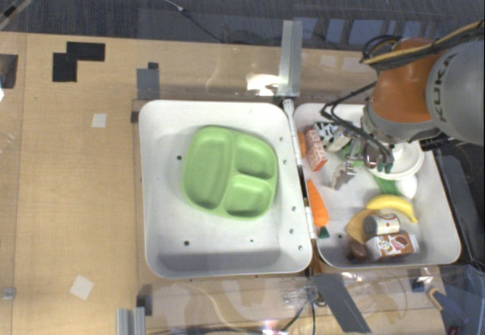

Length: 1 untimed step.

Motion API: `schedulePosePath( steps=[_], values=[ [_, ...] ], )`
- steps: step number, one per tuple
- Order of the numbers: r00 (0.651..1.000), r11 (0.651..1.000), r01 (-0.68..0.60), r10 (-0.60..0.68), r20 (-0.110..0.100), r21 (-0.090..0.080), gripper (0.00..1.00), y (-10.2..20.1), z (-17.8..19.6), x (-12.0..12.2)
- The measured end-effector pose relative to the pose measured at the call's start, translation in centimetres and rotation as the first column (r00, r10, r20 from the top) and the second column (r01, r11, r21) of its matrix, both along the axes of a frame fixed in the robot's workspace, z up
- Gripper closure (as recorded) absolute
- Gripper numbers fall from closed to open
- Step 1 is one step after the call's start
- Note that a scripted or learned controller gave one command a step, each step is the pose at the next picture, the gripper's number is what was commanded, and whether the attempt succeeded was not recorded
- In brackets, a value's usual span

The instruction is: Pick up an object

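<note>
Arm low over the cluttered right bin, nothing lifted yet.

No single object is set by the task; the candidates lie in the right bin (447, 212): a banana (395, 206) near the middle, a small brown bottle (390, 244) just below it, a carrot (317, 205) along the left wall, and an orange-and-white packet (312, 150) above the carrot. The gripper (348, 172) hangs between the packet and the banana, close to the bin floor; whether the jaws are open or closed cannot be told, and nothing shows between them. The left bin (159, 174) holds a green divided plate (229, 171). By my reading the pick is at the approach stage: grasping and lifting remain.
</note>
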<state>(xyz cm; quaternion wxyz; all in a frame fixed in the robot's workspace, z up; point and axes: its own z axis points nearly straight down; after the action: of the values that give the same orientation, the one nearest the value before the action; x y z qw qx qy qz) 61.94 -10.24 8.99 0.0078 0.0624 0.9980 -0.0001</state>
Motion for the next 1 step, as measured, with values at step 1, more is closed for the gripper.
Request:
schedulePosePath(
  steps=[1],
  values=[
    [0.996, 0.996, 0.090, -0.090, 0.003, 0.001, 0.00, 1.95, 0.13, -4.25]
  ],
)
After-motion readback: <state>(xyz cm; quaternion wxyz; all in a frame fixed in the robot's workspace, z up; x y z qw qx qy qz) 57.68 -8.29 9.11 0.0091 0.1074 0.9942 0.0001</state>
